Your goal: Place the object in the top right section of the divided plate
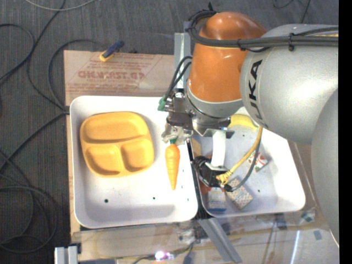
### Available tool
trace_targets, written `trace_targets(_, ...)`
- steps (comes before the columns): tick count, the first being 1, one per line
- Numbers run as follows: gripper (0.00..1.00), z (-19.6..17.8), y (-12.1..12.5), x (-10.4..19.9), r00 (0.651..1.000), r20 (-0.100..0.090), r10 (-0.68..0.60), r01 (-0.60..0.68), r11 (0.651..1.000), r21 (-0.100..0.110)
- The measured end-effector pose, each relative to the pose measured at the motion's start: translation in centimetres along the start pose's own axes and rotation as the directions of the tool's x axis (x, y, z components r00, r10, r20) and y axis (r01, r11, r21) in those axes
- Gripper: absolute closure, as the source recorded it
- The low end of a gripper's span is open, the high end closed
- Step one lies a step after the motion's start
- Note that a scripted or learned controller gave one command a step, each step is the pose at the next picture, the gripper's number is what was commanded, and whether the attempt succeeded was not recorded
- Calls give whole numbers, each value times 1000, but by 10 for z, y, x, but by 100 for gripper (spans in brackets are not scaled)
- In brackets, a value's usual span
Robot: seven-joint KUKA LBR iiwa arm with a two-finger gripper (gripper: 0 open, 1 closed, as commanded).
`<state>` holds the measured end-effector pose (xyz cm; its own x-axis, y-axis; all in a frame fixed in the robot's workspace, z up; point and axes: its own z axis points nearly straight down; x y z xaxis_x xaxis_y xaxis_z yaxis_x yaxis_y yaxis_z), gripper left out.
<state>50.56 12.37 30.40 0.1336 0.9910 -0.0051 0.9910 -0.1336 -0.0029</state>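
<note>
Grey carpet (33, 37) is spreading beyond the far and left edges, and we are looking down on a cardboard sheet (110, 76) reaching out from under the left bin (126, 202). In that bin a yellow divided plate (83, 142) is sitting toward the far left corner, leaving bare white floor along the near edge and down the right side. The carrot (172, 166) is lying in that right-hand strip, just beside the wall the two bins share, with its thick end away from us, its tip pointing at the near edge, and a gap to the plate's right rim. The pincer (172, 139) is hovering right at the carrot's thick end; we cannot tell whether it is apart, together or clamped on the carrot. The arm (220, 65) is covering much of the right bin (280, 186), where a yellow thing (242, 121) and small packets (239, 198) are lying.
</note>
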Motion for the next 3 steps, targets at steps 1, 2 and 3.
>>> trace_targets(1,100,116,-23,0,980,-2,198,-198,980,4)
trace_targets(2,100,129,-27,25,780,3,625,-625,780,4)
trace_targets(3,100,-33,-26,33,734,-1,679,-679,734,-1)
